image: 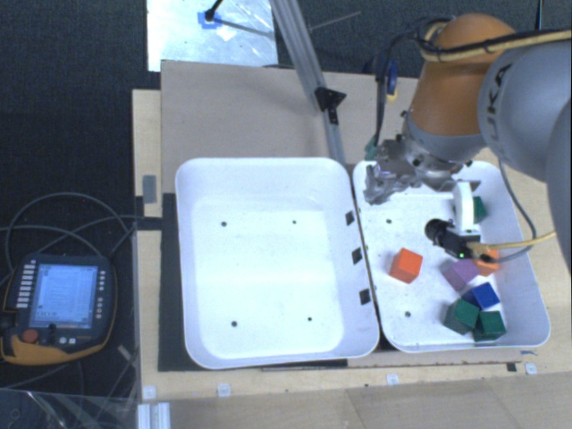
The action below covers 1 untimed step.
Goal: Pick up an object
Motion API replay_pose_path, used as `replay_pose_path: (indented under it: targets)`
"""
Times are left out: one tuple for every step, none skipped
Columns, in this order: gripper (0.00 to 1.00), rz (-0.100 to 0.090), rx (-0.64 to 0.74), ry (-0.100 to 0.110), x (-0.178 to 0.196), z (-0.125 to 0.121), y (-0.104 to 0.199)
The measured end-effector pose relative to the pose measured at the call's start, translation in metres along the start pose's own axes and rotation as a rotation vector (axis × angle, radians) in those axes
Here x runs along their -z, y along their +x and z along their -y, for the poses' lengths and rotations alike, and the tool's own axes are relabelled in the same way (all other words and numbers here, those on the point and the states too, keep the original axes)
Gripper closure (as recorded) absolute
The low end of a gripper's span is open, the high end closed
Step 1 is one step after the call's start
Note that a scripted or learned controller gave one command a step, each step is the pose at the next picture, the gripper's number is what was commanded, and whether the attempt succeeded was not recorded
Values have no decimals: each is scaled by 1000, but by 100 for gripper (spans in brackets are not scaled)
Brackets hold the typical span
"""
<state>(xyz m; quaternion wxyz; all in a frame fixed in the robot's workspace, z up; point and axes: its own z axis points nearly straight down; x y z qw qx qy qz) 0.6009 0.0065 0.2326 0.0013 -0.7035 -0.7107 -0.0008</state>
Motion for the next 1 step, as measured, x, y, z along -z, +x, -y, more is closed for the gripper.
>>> replay_pose_path:
  targets:
    - [100, 0, 1, 0, -3, 25, 59]
